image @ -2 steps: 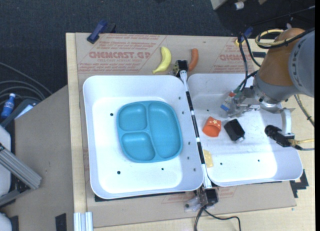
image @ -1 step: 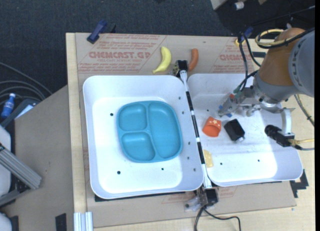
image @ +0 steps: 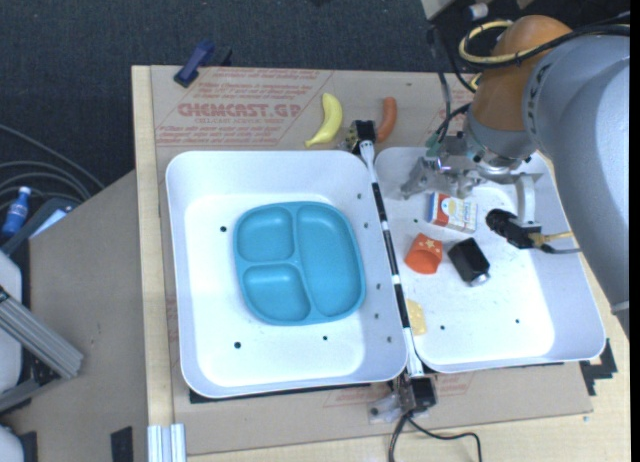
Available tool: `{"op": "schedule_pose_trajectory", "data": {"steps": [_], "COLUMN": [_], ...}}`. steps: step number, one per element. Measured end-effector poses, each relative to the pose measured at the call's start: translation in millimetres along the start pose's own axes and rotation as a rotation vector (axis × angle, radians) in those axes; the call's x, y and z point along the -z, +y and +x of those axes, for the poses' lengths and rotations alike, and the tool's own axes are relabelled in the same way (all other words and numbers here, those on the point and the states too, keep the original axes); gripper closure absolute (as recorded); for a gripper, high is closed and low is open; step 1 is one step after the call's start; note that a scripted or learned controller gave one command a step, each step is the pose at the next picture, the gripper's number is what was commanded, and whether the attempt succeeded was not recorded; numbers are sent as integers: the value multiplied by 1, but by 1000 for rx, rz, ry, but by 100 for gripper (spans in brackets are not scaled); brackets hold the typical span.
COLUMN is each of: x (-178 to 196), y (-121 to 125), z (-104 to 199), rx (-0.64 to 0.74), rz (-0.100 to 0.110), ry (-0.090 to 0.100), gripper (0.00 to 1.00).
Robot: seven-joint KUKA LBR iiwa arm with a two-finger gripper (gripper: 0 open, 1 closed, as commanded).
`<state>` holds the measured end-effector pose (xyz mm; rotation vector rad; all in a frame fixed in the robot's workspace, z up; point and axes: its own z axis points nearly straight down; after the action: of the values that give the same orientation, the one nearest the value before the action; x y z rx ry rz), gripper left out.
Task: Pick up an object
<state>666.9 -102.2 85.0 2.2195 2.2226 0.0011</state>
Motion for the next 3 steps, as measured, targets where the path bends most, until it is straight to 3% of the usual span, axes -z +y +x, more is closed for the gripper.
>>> {"op": "schedule_pose_trajectory", "data": {"steps": [1, 2, 3], "x": [11, 10, 21], "y": [1, 0, 1], "z": [0, 0, 0], "rx": [1, 1, 2], "rz": [-2, -1, -4], "ry": [-2, -2, -3], "gripper": [100, 0, 100]}}
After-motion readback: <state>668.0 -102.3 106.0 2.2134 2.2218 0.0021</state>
